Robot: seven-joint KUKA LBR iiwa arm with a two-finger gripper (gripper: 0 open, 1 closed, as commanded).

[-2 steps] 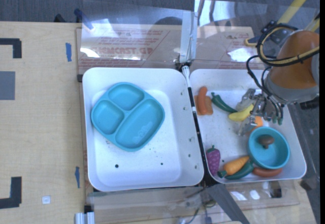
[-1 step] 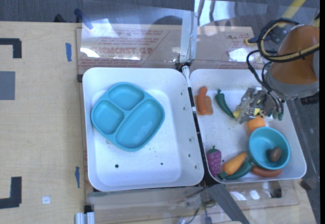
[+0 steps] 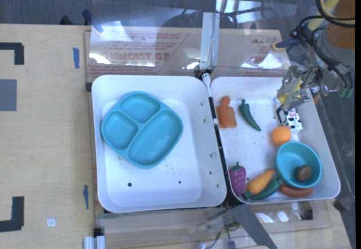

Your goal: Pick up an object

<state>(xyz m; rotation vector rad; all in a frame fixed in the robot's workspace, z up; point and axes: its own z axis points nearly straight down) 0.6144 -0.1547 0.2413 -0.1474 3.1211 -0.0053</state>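
My gripper (image 3: pixel 289 100) hangs over the upper right corner of the right bin (image 3: pixel 265 90), at the end of the arm coming in from the right. A small black-and-white toy (image 3: pixel 292 120) sits just under it, and I cannot tell whether the two touch. An orange ball (image 3: pixel 281 135) lies right below the toy. Further left in the same bin are an orange carrot-like piece (image 3: pixel 227 112) and a green chili (image 3: pixel 249 115).
A blue bowl (image 3: pixel 298 164) holding a brown item (image 3: pixel 304 173) stands at the right bin's lower right, with purple grapes (image 3: pixel 237 177), an orange vegetable (image 3: pixel 259 182) and a red sausage (image 3: pixel 296 190) around it. The left bin (image 3: pixel 169 186) holds a blue divided plate (image 3: pixel 142 128).
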